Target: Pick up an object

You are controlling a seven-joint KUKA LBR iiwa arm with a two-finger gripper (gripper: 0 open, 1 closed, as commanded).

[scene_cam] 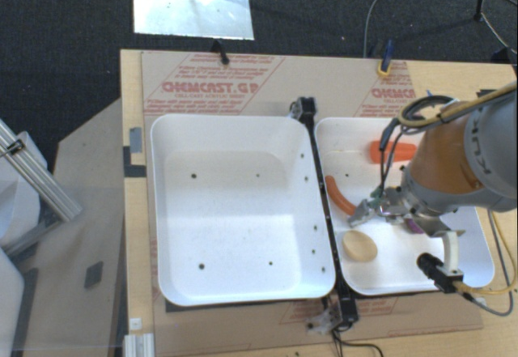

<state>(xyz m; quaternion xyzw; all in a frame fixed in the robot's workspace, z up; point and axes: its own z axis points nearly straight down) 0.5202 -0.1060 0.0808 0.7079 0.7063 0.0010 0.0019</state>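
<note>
Here, in the right bin (pixel 477 266) at the frame's lower right, a tan oval object (pixel 360 247) lies just below the gripper (pixel 362 214); whether anything sits between its parts I cannot tell. An orange-red sausage-shaped piece (pixel 338 193) lies beside them, an orange block (pixel 394 151) farther up. The left bin (pixel 235 210) sits alongside on the brown table (pixel 243 84), over dark carpet (pixel 65 23).

red "chemcast gp" lettering is printed on the brown backing sheet (pixel 212 78), twice.

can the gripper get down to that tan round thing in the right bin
Probably yes. The gripper hangs just above the tan round thing, which lies apart from the hot dog.
</note>
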